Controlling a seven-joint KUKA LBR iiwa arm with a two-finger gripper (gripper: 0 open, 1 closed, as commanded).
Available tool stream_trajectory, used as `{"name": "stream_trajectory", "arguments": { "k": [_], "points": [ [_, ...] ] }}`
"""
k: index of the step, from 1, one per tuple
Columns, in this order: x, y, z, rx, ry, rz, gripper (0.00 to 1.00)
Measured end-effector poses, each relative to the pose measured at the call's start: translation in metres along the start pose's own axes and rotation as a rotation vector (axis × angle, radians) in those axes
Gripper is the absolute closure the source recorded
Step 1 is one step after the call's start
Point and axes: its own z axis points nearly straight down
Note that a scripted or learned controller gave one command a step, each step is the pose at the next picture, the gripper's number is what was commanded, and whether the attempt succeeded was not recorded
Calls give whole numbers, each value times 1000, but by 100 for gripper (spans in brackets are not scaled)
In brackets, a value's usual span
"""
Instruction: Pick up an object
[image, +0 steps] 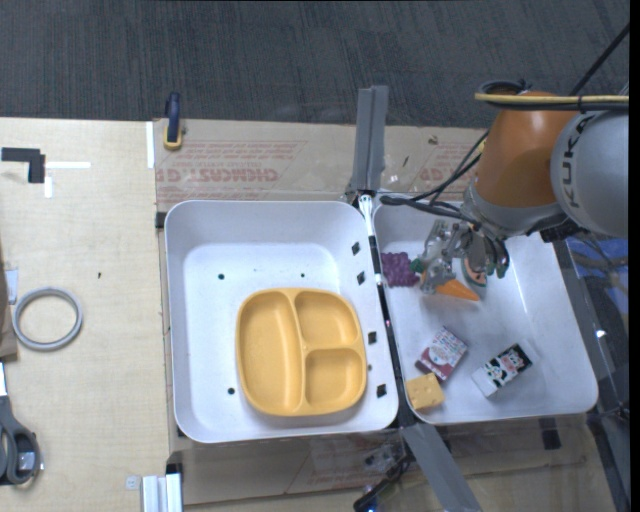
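Observation:
My gripper hangs low over the back of the right bin, under the arm's orange band. Directly beneath its front lies an orange wedge-shaped item, partly covered by the gripper, and I cannot tell if they touch. A purple bunch of grapes lies just to its left by the bin's wall. Nearer the front are a small red and white packet, a black and white carton and a yellow block.
The left bin holds a yellow divided plate. A grey divider post stands between the bins at the back. A tape roll and scissors lie on the wooden bench at left.

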Motion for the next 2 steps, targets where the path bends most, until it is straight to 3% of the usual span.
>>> {"name": "stream_trajectory", "arguments": {
  "k": [1, 2],
  "points": [
    [4, -36, -38, -1, 4, 55, 100],
    [11, 50, -127, -1, 6, 173, 100]
  ]
}}
